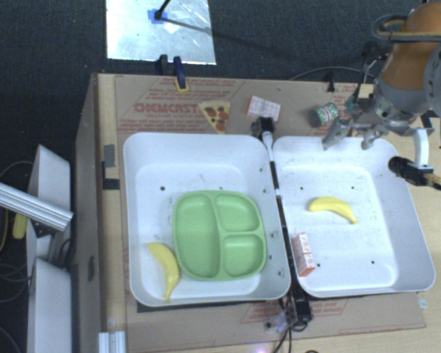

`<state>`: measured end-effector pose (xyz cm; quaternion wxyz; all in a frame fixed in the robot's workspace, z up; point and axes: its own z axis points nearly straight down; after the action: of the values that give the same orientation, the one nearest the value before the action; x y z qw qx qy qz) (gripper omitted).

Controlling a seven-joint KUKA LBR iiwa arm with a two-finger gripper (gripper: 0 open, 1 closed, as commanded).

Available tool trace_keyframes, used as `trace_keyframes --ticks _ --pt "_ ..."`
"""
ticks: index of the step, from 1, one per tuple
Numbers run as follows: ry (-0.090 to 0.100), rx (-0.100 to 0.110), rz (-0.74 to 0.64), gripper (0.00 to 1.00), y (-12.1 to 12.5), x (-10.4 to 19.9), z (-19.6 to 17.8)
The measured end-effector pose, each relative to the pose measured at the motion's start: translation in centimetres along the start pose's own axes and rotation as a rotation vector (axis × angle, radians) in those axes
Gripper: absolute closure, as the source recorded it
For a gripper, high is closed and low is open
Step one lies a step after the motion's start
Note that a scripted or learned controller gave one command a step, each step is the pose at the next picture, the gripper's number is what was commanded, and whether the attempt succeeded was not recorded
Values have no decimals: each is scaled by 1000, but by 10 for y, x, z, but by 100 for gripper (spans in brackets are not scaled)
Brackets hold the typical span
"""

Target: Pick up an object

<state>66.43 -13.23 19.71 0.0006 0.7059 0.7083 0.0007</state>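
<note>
A banana (333, 209) is seen lying in the right bin (397, 271), near its middle — its long axis runs from upper left to lower right, the curve arched upward. The gripper (350, 133) is held above the bin's far rim, well apart from the banana; its two fingers are spread apart and nothing is gripped between them. A small carton (302, 253) lies by the bin's left wall.

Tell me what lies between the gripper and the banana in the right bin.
Bare white bin floor separates the gripper from the banana, seen from above.
</note>
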Motion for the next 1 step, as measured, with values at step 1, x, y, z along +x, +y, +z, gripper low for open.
trace_keyframes --ticks 1 --pt "0 5 2 0 -55 -13 107"
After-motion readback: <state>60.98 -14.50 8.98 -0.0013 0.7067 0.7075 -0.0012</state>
